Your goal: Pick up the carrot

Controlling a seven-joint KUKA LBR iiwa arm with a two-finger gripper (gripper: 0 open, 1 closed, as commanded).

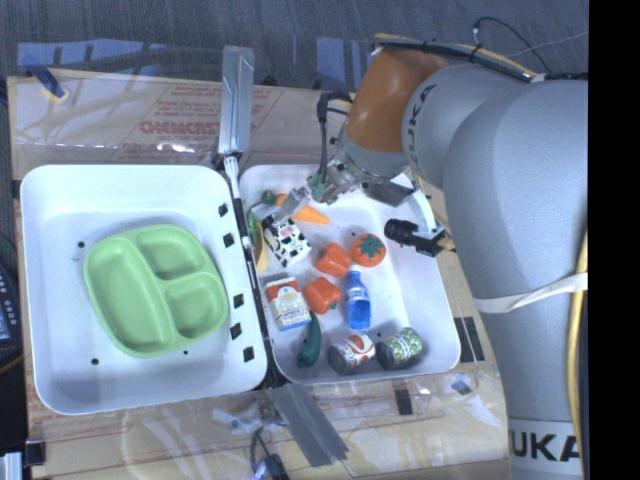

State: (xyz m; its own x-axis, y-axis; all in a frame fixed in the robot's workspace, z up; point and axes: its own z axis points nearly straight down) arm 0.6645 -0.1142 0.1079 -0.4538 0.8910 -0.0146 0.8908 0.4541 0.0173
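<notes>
In the right bin (440, 298), the cans, blue bottle (357, 300) and tomato (367, 250) lie on the near side of the gripper (326, 184). The carrot (309, 213) lies just below the fingers, apparently untouched; whether they are open or closed cannot be told. It looks like a light, stiff, smooth plastic toy, probably best pinched across its thicker middle.

Both white bins (50, 298) look like smooth, faintly glossy moulded plastic, and the green divided tray (155, 288) in the left one has the same satin sheen. Right of that tray, the carrot (310, 214) and the blue bottle (358, 301) read as shiny plastic, and the two cans (375, 350) look metallic under printed labels. The arm (500, 168) has a smooth matt grey shell with a glossier orange band (385, 103).
</notes>
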